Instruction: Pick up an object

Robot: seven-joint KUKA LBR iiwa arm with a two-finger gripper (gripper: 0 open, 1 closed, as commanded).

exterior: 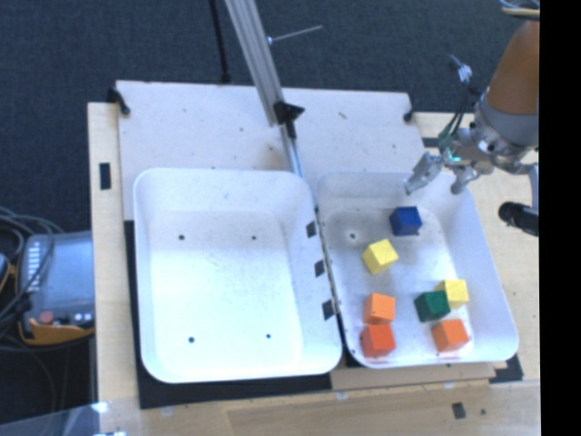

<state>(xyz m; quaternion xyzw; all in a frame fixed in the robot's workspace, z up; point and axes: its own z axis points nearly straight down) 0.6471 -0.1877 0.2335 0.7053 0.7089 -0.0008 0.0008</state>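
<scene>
The right bin [481, 271] holds several small blocks: a blue cube [406, 220], a yellow block [380, 254], an orange cube [380, 307], a red-orange cube [378, 339], a green cube [432, 305], a small yellow block [456, 291] and another orange cube [449, 334]. My gripper [439, 179] hangs over the bin's far edge, above and slightly right of the blue cube. Its two fingers are spread apart, with nothing between them.
The left bin [154, 271] lies beside the right one, sharing a middle rim. A slanted aluminium pole [259, 57] rises from the back board behind the bins. A grey box with cables [54, 284] sits off the bench's left side.
</scene>
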